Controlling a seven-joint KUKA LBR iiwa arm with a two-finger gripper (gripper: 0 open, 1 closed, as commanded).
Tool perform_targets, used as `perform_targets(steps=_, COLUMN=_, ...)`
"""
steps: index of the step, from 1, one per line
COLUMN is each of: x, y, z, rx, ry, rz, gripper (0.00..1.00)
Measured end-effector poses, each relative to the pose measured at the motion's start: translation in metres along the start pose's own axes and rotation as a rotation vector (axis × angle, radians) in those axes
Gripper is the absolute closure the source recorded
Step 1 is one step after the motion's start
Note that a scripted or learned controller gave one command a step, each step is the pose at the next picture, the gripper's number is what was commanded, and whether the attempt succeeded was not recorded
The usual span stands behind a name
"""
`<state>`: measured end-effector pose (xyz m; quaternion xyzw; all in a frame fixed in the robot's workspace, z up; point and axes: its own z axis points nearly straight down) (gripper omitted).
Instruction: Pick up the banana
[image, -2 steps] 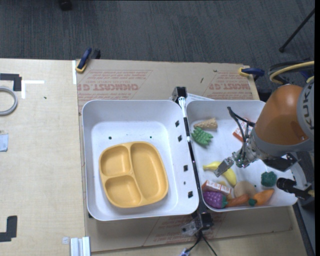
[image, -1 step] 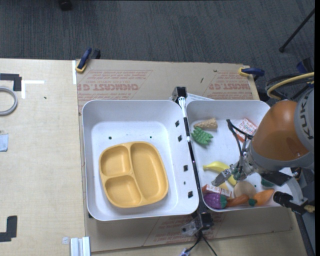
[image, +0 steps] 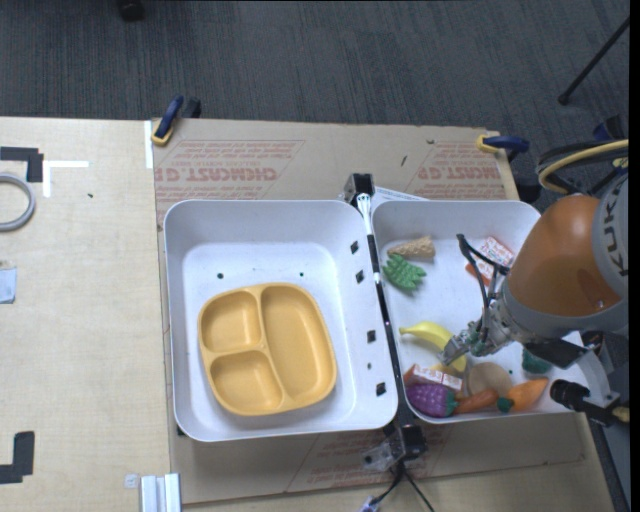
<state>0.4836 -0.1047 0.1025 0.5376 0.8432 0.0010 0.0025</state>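
Hovering metal hand (image: 462, 347) beside curved banana (image: 428, 334)

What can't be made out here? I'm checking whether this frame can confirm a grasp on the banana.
- Gripper finger state: too small and blurred, at the banana's right end.
- Contact with the banana: cannot tell.
- Bin floor in the right bin: partly hidden under the arm's orange band.

Arm (image: 585, 270): grey body with a broad, rounded orange band above the wrist. Partial dark lettering "KU" on the grey casing beside the band. Wrist section grey and metallic, narrowing to a small gripper (image: 462, 348). Black cabling runs along the wrist; a yellow hose loops behind the arm.
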Motion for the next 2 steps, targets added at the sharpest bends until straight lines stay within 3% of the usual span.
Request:
perform_targets(steps=1, x=-0.027, y=0.060, z=0.011, rx=0.005, ry=0.003, rz=0.122, gripper=1.00)
perform_targets(steps=2, x=-0.009, y=0.074, z=-0.089, rx=0.005, ry=0.001, rz=0.583, gripper=1.00)
